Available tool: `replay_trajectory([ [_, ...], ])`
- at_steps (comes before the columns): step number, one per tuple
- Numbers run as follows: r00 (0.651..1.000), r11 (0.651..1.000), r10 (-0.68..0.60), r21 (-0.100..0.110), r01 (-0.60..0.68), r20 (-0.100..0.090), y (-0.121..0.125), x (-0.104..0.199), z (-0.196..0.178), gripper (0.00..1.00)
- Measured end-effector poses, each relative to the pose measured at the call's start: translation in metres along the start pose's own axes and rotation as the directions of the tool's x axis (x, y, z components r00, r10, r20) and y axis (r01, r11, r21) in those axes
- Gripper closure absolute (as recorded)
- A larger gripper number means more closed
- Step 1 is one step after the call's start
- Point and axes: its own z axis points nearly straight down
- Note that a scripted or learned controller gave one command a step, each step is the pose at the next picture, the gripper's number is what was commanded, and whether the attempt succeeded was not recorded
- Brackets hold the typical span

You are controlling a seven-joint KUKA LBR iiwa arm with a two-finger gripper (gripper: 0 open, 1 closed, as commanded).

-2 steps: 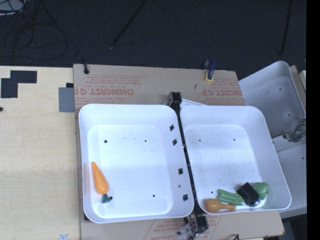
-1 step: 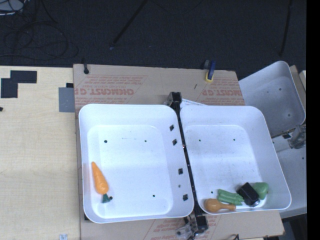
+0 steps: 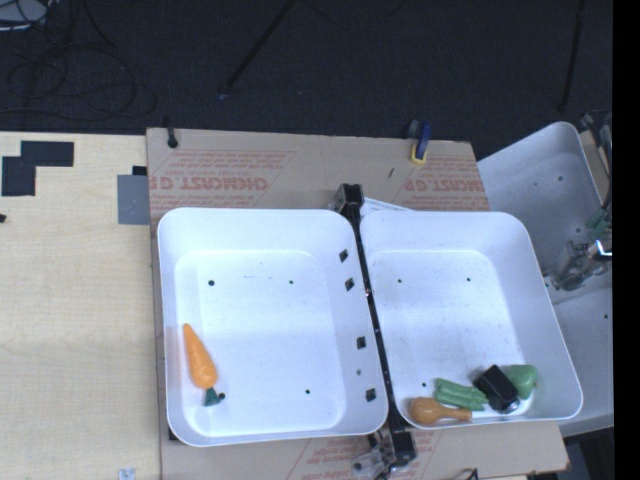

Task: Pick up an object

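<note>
In the camera view, two white bins are sitting side by side on a sheet of brown cardboard (image 3: 300, 173) with red print, which is lying on the pale wooden counter (image 3: 70, 298). A black strip (image 3: 365, 308) is running between the bins where their rims are meeting.

The left bin (image 3: 160, 298) is holding an orange carrot (image 3: 199, 357), which is lying near the bin's left wall towards the near corner, with its dark green top (image 3: 212, 398) pointing at the near edge.

The right bin (image 3: 533, 236) is holding a cluster of things in its near right corner. An orange gourd-shaped piece (image 3: 437, 411) is lying against the near wall. Just beside it, a long green piece (image 3: 460, 395) is resting. A black object (image 3: 497, 388) is sitting tilted between that green piece and a rounder green piece (image 3: 521, 376), and appears to be touching both.

A blue and yellow clamp (image 3: 420, 143) is gripping the far edge of the cardboard. A grey metal plate (image 3: 540, 173) is standing to the right of the bins. Dark tape patches (image 3: 40, 163) are lying on the counter at far left, and cables (image 3: 60, 8) are trailing over the dark floor beyond.

I cannot tell how far the end effector is opening or whether it is holding anything.
</note>
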Motion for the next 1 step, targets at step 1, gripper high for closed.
replay_trajectory([
  [1, 1.0, 1.0, 0.009, 0.008, -0.009, 0.0, -0.0022, -0.0527, 0.0516, 1.0],
])
